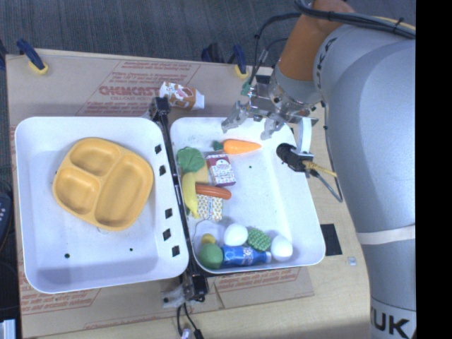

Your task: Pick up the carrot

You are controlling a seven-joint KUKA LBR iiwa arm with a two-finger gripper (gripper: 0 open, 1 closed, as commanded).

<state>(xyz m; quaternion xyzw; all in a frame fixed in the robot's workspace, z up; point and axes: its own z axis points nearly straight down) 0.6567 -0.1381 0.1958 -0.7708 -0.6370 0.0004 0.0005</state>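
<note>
Cardboard [127, 90] on worktop reads "CHEMCAST". Left bin [28, 189] w/ yellow tray [102, 182]. Right bin [296, 210] w/ carrot [241, 146] at top; gripper [258, 122] spread open just above it, not grasping.

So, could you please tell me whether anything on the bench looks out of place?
One thing: a small brown-and-white packet lies on the cardboard beyond the bins, outside both, by the top of the divider. The carrot and the other toy foods sit inside the right bin.
</note>
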